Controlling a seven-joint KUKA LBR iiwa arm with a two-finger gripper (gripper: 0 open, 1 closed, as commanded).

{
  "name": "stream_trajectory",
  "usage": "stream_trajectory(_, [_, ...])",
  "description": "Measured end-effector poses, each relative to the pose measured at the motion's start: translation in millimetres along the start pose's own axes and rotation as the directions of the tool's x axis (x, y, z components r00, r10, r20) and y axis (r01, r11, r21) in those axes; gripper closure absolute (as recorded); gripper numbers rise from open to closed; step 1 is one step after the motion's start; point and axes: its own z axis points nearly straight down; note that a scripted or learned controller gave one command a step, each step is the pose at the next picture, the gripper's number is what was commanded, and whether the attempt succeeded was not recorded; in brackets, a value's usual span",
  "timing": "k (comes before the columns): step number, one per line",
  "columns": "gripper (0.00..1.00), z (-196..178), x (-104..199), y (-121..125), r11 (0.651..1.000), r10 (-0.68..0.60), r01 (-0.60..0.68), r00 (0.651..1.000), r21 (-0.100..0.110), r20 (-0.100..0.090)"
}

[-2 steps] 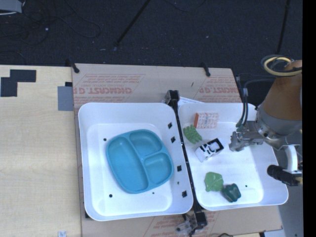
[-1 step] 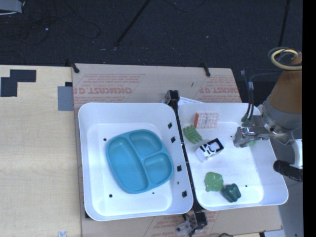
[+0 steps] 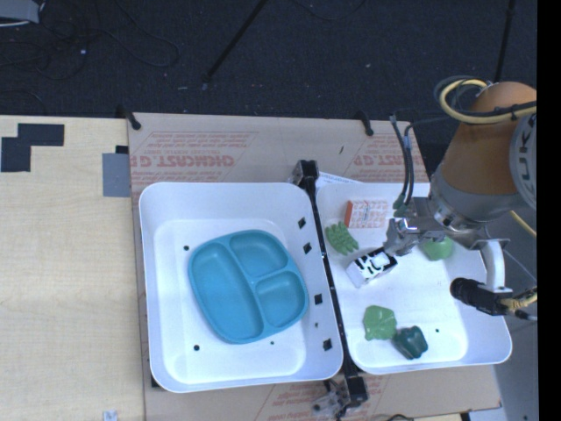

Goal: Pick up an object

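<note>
Now the gripper (image 3: 396, 246), its state impossible to tell, hovers by the black-and-white object (image 3: 372, 266) mid right bin (image 3: 491, 345); crowding green pieces (image 3: 341, 236) could spoil the pick.

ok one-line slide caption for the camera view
KUKA arm's hand low in the right bin beside a black-and-white object, green toys scattered around; blue divided plate in the left bin.

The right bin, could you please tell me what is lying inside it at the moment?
In the right bin: a small orange-printed box, a green ridged piece, a black-and-white item, a light green object touching a dark teal one, and a green ball partly covered by the arm.
</note>
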Motion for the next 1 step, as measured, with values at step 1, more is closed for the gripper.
stream_trajectory(1, [1.0,-8.2,55.4,5.8,1.0,0.001,-0.001,1.0,0.001,0.002])
